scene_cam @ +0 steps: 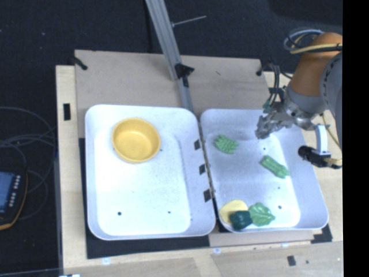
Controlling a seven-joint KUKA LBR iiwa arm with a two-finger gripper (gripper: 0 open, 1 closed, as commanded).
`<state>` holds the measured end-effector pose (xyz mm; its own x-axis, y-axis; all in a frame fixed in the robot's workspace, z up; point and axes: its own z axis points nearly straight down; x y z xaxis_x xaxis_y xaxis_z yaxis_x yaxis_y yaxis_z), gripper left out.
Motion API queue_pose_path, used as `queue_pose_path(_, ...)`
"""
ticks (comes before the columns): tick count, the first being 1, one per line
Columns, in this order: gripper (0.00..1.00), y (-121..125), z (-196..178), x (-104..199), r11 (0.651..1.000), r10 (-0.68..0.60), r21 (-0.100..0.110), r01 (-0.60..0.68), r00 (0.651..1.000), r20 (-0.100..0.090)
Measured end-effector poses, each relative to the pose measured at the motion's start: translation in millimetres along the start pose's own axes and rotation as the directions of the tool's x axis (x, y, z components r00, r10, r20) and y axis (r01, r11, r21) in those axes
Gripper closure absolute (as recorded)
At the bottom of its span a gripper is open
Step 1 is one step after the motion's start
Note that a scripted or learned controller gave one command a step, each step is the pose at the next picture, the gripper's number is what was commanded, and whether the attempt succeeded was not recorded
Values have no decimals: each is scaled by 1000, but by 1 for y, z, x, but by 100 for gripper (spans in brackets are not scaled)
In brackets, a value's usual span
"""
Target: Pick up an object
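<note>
My gripper (262, 130) hangs over the far part of the right bin (305, 212), its tips pointing down and left. A ribbed green piece (226, 144) lies to its left near the bin's divider. A longer green piece (274, 167) lies just below the gripper. In the bin's near corner a yellow object (230, 207), a dark green block (240, 219) and a light green leaf-shaped object (262, 214) sit bunched together. I see nothing between the fingers.
The left bin (98, 212) holds a yellow bowl (136, 139) at its far left. A grey metal post (167, 39) rises slantwise behind the bins. The arm's orange band (314, 62) stands at the right.
</note>
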<state>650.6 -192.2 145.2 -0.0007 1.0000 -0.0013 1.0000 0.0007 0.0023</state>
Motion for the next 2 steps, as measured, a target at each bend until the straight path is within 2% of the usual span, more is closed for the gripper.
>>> queue_pose_path(1,100,0,-63,-5,1000,1,-4,-1,1000,0)
queue_pose_path(2,100,1,-80,-6,1000,1,0,-1,1000,-1)
